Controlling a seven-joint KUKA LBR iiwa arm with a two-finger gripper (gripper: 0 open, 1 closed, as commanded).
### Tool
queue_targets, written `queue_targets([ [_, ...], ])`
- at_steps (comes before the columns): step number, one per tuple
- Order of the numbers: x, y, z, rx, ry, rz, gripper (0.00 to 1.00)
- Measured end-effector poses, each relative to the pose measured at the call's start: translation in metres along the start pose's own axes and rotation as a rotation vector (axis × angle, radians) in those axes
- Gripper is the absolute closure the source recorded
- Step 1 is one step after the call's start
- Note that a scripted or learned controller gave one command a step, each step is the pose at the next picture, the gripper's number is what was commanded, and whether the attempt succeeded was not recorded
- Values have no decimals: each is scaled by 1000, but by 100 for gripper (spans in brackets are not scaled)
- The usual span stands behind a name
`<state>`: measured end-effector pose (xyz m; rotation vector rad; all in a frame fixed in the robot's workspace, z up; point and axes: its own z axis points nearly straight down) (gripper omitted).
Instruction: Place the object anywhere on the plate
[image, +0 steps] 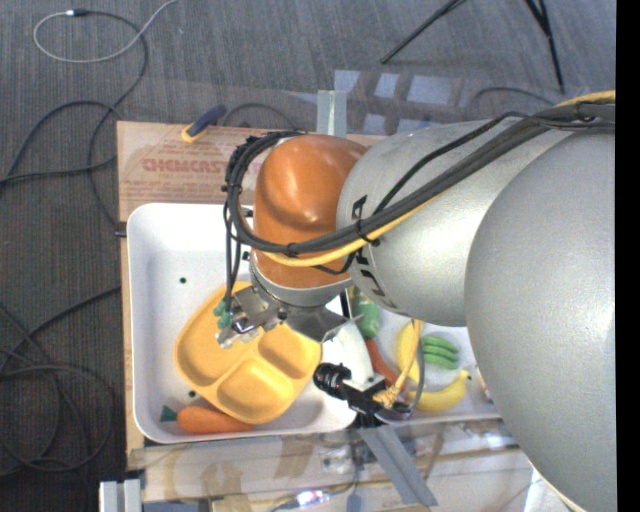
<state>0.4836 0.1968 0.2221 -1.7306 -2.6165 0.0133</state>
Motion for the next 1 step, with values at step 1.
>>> queue_targets([
  [1, 0, 1, -5, 8, 0, 0, 100],
])
